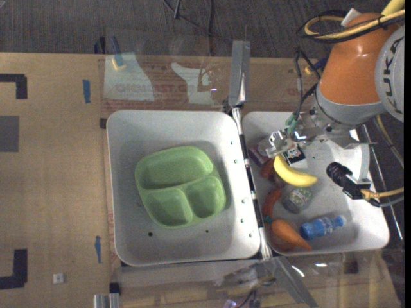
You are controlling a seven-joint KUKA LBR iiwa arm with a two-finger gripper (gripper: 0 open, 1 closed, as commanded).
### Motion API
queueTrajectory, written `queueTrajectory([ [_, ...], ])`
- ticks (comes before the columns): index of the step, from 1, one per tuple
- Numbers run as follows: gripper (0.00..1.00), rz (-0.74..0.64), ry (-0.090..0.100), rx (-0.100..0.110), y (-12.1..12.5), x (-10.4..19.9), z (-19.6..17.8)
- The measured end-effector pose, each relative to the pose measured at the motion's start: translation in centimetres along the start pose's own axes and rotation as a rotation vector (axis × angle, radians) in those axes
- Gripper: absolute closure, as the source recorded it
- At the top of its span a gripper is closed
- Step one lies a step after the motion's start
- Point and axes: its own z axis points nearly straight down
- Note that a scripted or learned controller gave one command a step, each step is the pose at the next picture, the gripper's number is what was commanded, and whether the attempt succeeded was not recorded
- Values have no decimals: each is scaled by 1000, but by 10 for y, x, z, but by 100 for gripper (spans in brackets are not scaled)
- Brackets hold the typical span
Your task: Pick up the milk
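Note:
My gripper (286, 141) hangs low over the upper left part of the right bin (372, 233), under the orange wrist band. Just below it a small white-and-black carton (295, 154), which looks like the milk, peeks out above the banana (294, 174). The gripper hides most of the carton. Whether the gripper touches it cannot be told from this view.
Around the banana in the right bin lie a purple packet (258, 154), a red pepper (272, 201), a grey can (297, 198), a carrot (288, 235) and a blue bottle (322, 226). A black fitting on a yellow cable (343, 177) hangs at the right. The left bin (122, 172) holds a green divided plate (180, 186).

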Motion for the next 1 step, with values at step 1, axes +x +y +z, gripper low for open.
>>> queueTrajectory([
  [1,100,-228,1,2,-45,41,-49],
])
